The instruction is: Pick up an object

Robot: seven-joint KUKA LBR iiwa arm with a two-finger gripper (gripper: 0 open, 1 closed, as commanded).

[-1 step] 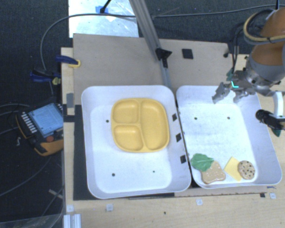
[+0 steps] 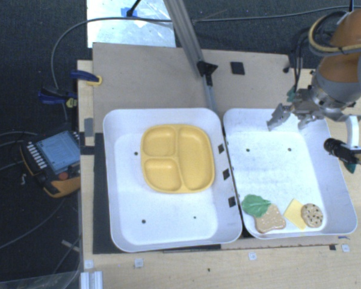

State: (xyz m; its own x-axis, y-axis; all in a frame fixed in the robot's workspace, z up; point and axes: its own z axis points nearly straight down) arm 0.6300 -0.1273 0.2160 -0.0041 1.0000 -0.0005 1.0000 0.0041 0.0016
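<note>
The hand (image 2: 290, 118) hangs over the far edge of the right bin (image 2: 271, 179), fingers spread wide with nothing between them. The toy food (leaf (image 2: 255, 205), toast (image 2: 270, 220), cheese (image 2: 295, 212), cookie (image 2: 312, 215)) lies well apart, along the bin's near edge.

1. The left bin (image 2: 126, 221) holds a yellow divided plate (image 2: 177, 158) with three compartments, set toward its far side.
2. The right bin (image 2: 277, 167) has four items along its near edge: a green leaf piece (image 2: 256, 205), a toast slice (image 2: 269, 220), a yellow cheese wedge (image 2: 295, 212) and a cookie (image 2: 312, 215).
3. The gripper (image 2: 293, 118) hangs over the right bin's far edge, fingers spread, with nothing between them.
</note>
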